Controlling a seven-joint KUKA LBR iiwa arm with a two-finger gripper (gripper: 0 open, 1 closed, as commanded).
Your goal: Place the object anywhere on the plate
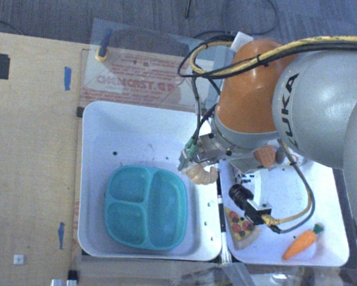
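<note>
Camera view, from above and at a slant: my arm (325,92) comes in from the right of the frame, the grey casing and the orange band filling the upper right. My end effector (197,162) hangs just right of centre, over the right edge of the left bin (96,136), close to the wall it shares with the right bin (335,253). Directly under it, touching its tip as far as I can see, sits a small pale tan object (202,174). Whether that object is gripped I cannot tell, and how my end effector is set is hidden from me by my own wrist.

The teal plate (147,207), with three compartments, lies flat in the lower middle of the left bin. The tan object is just beyond the plate's upper right corner, near it but not over it.

In the right bin, a toy pizza slice (240,228) lies near the lower left corner, partly under my cable (288,216). A toy carrot (301,244) lies toward the lower right, well apart from the slice. A small orange piece (265,157) shows close under my wrist.

The bench (23,153) stretches across the left of the frame, light wood with blue tape marks (67,78).
</note>
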